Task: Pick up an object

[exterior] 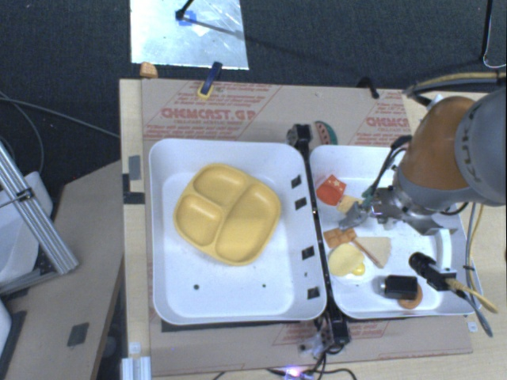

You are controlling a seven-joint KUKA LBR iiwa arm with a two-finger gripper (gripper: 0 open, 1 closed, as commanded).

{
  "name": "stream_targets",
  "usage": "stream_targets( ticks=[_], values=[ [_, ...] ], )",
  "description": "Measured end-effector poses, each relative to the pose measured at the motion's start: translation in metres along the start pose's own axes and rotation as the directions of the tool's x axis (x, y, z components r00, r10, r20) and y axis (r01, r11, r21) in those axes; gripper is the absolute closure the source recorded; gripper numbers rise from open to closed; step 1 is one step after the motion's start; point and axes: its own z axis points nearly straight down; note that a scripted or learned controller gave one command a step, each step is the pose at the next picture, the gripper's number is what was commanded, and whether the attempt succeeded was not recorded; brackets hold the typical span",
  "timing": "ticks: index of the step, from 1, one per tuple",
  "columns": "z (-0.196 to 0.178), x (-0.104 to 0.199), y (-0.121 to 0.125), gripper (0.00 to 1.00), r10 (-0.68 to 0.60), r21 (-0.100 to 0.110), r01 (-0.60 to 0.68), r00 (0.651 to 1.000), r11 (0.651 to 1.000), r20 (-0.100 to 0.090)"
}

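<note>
The right bin (372, 155) holds several small food toys. A red block (331, 188) lies near its left wall, with a small pale yellow piece (346, 204) just below it. Further down are an orange strip (339, 237), a tan wedge (378, 250) and a round yellow piece (346, 261). A black block (398, 285) rests partly over a brown disc (411, 298) at the front. My gripper (356, 215) hangs low over the bin's left half, between the pale yellow piece and the orange strip. Nothing shows clearly in its grasp.
A yellow divided plate (228, 213) lies in the left bin (170, 287). The black divider (313, 212) between the bins runs just left of the toys. The arm's body covers the right bin's right side.
</note>
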Motion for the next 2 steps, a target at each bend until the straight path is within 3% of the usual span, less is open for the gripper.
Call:
stream_targets(
  ticks=[1,2],
  values=[
    [0.045,-0.046,-0.022,0.00,0.010,0.004,-0.010,1.000,1.000,0.001],
    [0.020,-0.037,0.020,0.00,0.001,-0.003,-0.001,1.000,1.000,0.002]
  ],
)
